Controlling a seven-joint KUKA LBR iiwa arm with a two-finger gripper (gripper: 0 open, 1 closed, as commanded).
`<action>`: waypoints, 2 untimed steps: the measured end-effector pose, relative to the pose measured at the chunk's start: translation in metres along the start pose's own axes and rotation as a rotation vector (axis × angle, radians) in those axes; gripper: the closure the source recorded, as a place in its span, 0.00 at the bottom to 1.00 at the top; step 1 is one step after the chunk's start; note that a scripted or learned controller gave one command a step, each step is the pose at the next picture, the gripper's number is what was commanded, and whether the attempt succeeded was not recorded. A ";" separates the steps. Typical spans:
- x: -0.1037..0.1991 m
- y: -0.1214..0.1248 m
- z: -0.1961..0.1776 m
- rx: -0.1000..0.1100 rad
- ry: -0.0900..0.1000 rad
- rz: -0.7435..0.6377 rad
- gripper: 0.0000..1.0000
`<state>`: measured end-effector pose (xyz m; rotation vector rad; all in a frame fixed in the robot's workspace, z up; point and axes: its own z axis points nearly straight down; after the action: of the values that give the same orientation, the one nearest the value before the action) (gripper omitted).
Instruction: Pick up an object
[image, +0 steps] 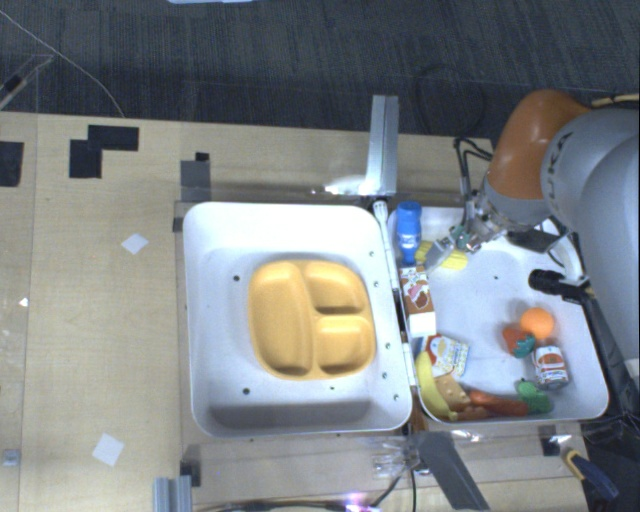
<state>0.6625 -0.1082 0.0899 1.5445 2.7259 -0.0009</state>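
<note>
The right bin (500, 290) holds several small objects. A blue bottle (407, 228) stands at its far left corner, with a yellow piece (451, 261) just to its right. My gripper (465, 236) hangs low over the bin's far side, right above that yellow piece and beside the bottle. The grey arm with its orange band (525, 150) rises behind it. An orange (538, 322), a small can (550, 366), a banana (432, 385) and a red and green vegetable (505, 403) lie toward the near side.
The left bin (215, 300) carries a yellow divided plate (308, 317). A brown packet (416, 290) and a printed pouch (446, 354) lie along the right bin's left wall. A metal post (383, 145) stands behind the bins.
</note>
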 end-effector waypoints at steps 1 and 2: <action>0.003 0.003 -0.011 -0.004 0.001 -0.011 1.00; 0.044 -0.017 -0.100 -0.008 -0.001 -0.222 1.00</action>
<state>0.6245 -0.0793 0.1898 1.2305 2.8761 0.0073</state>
